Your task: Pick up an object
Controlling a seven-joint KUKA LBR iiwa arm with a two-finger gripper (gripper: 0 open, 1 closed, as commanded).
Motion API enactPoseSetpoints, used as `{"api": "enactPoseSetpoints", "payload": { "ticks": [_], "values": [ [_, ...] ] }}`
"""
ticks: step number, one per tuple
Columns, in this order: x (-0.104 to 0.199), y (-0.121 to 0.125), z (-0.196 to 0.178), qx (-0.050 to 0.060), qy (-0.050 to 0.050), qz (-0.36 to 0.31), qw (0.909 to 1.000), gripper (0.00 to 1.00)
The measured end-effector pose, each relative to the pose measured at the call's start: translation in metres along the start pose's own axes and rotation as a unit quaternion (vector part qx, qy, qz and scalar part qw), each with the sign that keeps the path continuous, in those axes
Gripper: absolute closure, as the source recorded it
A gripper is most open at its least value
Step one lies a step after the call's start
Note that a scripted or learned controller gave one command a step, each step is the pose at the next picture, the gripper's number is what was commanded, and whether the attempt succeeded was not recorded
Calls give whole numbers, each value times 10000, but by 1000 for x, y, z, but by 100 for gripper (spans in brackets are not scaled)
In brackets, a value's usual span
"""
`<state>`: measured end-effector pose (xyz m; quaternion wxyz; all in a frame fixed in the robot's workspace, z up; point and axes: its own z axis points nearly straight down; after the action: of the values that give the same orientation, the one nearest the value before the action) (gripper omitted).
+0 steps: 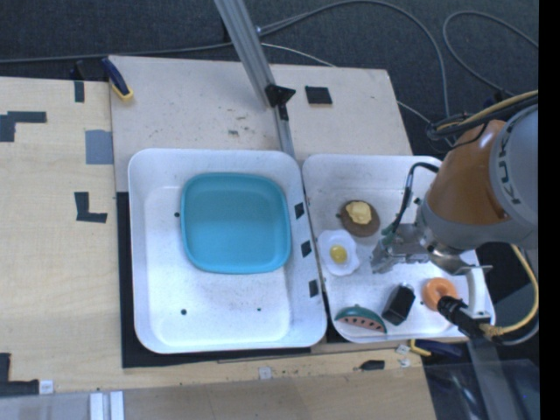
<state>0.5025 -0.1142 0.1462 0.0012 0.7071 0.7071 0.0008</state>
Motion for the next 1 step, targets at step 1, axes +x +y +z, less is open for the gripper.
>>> {"api": "enactPoseSetpoints", "payload": {
  "ticks": [1],
  "values": [
    [0, 1, -52, -4, 1, -2, 10000, 100]
  ]
}}
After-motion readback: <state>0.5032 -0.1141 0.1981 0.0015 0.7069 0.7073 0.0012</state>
